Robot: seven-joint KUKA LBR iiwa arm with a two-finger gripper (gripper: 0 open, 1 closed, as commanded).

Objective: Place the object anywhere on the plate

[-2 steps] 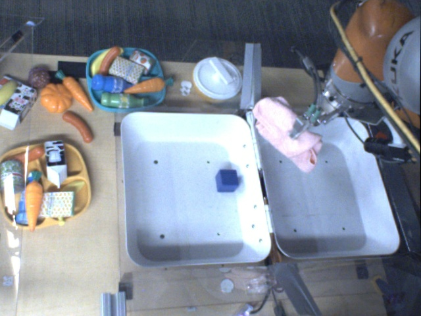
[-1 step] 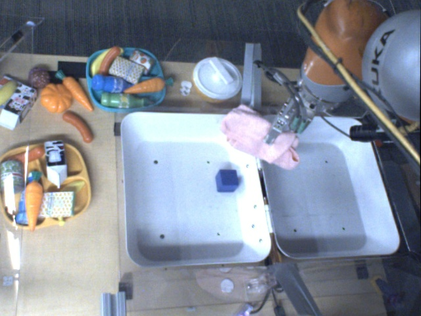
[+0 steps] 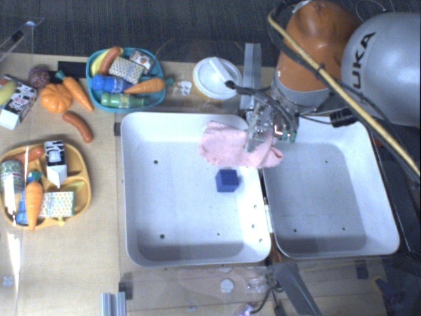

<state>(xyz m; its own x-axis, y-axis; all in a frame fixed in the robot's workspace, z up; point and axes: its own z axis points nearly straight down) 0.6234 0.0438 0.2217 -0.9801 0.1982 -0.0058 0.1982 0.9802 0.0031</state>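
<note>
A small blue cube [image 3: 227,180] lies on the floor of the left bin [image 3: 164,209], a little right of its middle. Just behind the cube, a pink plate [image 3: 223,147] rests against the bin's back right corner and reaches over the divider between the bins. My gripper [image 3: 255,137] hangs over the plate's right part, above and right of the cube and apart from it. The wrist and the orange band [image 3: 312,28] hide the gripper's upper end.
The right bin [image 3: 329,203] sits under the arm. A white round lid [image 3: 214,78] stands behind the left bin. On the bench to the left are a blue bowl [image 3: 105,101] and a yellow dish [image 3: 82,176], both with toy food, plus a loose pumpkin [image 3: 54,99].
</note>
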